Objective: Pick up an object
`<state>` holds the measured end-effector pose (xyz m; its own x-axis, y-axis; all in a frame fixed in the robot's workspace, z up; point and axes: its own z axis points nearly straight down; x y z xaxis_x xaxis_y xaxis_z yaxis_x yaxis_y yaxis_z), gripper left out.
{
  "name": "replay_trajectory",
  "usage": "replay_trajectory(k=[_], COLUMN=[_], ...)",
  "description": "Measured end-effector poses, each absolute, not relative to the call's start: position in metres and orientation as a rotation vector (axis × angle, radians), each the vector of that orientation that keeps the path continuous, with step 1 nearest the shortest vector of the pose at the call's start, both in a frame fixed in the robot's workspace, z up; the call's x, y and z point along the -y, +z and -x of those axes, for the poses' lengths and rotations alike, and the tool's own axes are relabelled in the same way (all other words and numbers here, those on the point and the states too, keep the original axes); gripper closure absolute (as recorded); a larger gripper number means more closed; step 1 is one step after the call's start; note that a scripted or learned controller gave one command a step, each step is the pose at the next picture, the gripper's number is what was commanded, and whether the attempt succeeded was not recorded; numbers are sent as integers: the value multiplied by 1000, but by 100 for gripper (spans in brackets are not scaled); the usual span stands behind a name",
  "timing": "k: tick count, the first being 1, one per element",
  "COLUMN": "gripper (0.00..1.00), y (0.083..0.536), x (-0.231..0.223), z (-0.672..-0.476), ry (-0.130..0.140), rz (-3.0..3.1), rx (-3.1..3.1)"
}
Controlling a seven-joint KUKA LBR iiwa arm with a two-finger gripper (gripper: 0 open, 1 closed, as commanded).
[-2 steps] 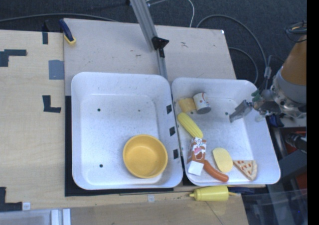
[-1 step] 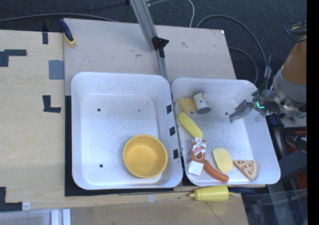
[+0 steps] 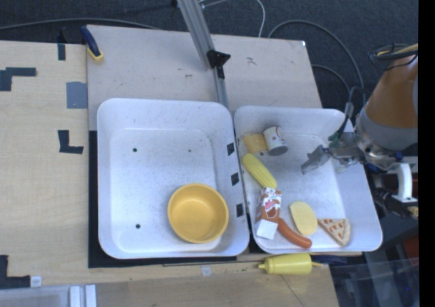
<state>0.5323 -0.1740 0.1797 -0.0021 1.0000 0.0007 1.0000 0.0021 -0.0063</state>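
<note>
The right bin (image 3: 353, 193) holds several toy foods. A corn cob (image 3: 259, 170) lies along its left side, with a yellow block (image 3: 254, 143) and a small can (image 3: 275, 140) behind it. Toward the front are a small bottle with a red and white label (image 3: 270, 205), a sausage (image 3: 293, 236), a pale yellow oval piece (image 3: 303, 218) and a pizza slice (image 3: 335, 230). My gripper (image 3: 312, 161) hangs over the bin's middle, right of the can and apart from every item. Nothing shows in its grasp.
A yellow bowl (image 3: 198, 212) sits at the front of the left bin (image 3: 136, 163). A yellow mustard bottle (image 3: 289, 265) lies on the bench just outside the right bin's front rim. A grey pole (image 3: 197, 20) slants above the divide between the bins. The arm (image 3: 394, 109) fills the right side.
</note>
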Motion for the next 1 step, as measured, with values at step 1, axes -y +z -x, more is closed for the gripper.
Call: replay_trajectory(k=[1], gripper=[0], y=[134], x=[177], z=[-536], ry=[7], rz=[2216], rx=[2220])
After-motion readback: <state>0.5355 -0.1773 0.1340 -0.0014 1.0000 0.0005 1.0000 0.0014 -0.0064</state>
